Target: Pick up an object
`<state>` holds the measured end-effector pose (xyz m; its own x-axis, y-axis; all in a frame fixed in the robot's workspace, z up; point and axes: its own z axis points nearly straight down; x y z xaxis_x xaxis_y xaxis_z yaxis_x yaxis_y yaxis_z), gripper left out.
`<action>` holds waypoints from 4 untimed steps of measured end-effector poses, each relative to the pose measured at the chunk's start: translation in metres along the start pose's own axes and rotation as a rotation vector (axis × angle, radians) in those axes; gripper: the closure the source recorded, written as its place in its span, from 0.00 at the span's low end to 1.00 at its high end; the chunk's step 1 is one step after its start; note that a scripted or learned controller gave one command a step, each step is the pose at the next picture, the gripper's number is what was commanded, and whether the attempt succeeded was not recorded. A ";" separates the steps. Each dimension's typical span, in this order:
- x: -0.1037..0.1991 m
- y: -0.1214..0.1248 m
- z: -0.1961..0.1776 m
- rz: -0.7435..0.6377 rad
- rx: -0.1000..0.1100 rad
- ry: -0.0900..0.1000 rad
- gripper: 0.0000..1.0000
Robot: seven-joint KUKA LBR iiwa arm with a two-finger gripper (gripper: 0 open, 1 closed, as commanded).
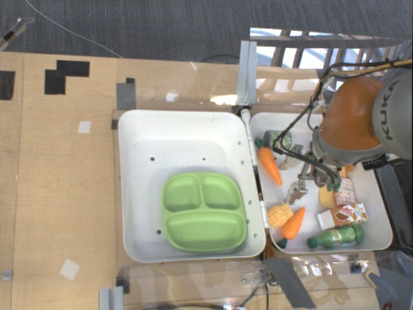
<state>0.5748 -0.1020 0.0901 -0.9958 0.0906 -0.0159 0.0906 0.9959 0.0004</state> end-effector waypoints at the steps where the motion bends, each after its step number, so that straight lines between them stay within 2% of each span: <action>1: 0.055 0.003 -0.002 0.049 0.001 -0.003 0.00; 2: -0.007 0.020 0.000 -0.055 0.000 0.001 0.00; 3: 0.055 -0.007 -0.002 -0.023 0.001 -0.002 0.00; 4: -0.015 -0.004 0.000 -0.119 0.000 0.000 0.00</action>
<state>0.5889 -0.1077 0.0899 -0.9995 -0.0283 -0.0153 -0.0283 0.9996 -0.0014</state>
